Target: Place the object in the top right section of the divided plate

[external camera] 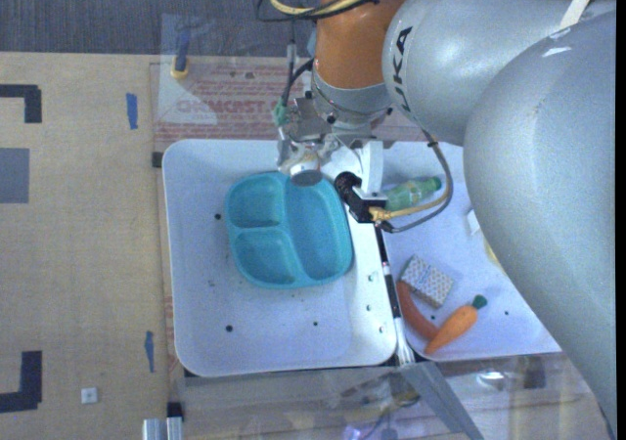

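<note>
A blue divided plate (290, 231) lies in the left white bin (196, 311), with two small sections on its left side and one long section on its right. My gripper (304, 168) hangs over the plate's upper right rim, under the orange wrist band. The wrist body covers it from above, and a small grey rounded part shows at its tip. I cannot make out any object held there.
The right bin (509, 330) holds a green bottle (411, 193), a checkered box (427, 281), a red-brown sausage (415, 313) and an orange carrot (456, 324). The grey arm covers most of the right side. A black cable plug (352, 196) hangs by the bins' divider.
</note>
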